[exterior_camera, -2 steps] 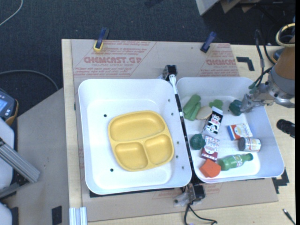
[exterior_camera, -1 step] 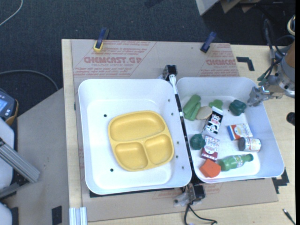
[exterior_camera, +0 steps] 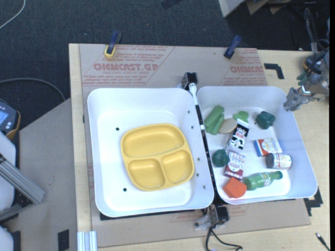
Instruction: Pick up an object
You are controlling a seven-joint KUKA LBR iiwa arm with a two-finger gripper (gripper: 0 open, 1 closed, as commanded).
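**Approach not yet begun — gripper off to the side**

The gripper (exterior_camera: 297, 97) hangs at the worktop's right edge, just outside the far right corner of the right bin (exterior_camera: 302, 156); it seems to carry nothing, though whether it is released or clenched I cannot tell — too small and blurred. The candidates lie clustered in that bin: a green bottle (exterior_camera: 263, 180), an orange block (exterior_camera: 235, 188), a dark green lump (exterior_camera: 265, 119). Next comes choosing one, moving over it and descending. The yellow tray (exterior_camera: 157, 156) sits in the left bin (exterior_camera: 99, 140).
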